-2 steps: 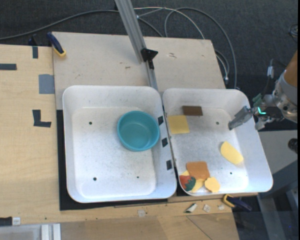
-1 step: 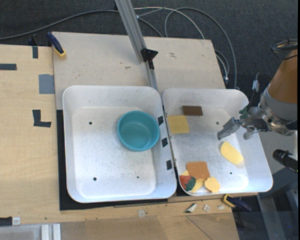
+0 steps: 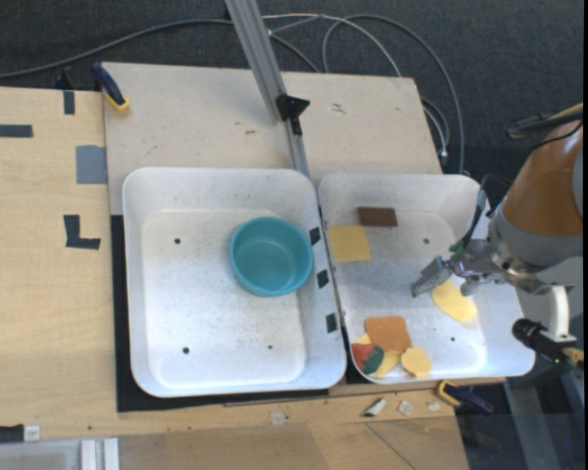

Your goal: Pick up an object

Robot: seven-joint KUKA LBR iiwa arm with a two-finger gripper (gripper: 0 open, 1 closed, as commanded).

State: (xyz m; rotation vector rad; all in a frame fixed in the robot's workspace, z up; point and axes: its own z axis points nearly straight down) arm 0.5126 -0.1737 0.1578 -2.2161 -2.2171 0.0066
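The arm is in the approach step: its end effector [image 3: 449, 280], whose opening I cannot tell, hangs low in the right bin [image 3: 402, 189] beside the yellow piece [image 3: 458, 305], so next it likely must settle and grip.

A pale wooden bench [image 3: 39, 262] with grey tape marks sits on dark carpet [image 3: 98, 13], cables [image 3: 392, 37] looping at one o'clock.

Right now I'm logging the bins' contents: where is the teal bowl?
The teal bowl sits in the left bin, toward its right side near the divider, across from the yellow square in the right bin.
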